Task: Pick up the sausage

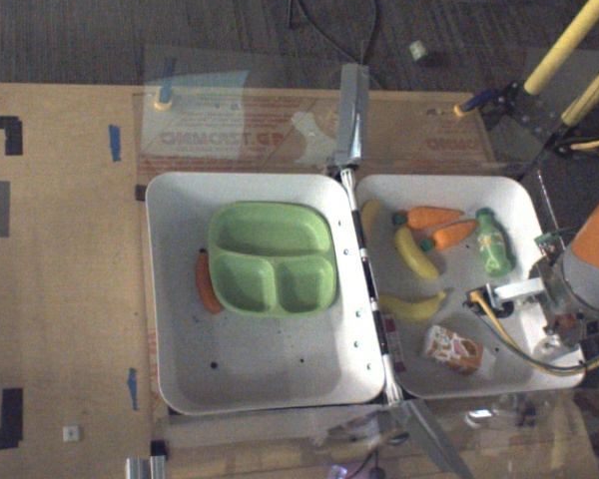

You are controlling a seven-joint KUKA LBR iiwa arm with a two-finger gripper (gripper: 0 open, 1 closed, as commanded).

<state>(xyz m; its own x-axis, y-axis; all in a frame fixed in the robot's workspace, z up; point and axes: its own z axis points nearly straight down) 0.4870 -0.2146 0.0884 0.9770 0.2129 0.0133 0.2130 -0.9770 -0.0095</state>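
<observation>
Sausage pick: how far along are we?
Nothing looks done. The sausage lies in the left bin, tucked against the green divided plate. The gripper is over the right bin, holding nothing visible. Left: cross over, grasp, lift.

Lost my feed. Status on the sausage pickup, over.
Hand low over right bin. Sausage in left bin, tucked against green tray. Tray's edge crowds it.
</observation>
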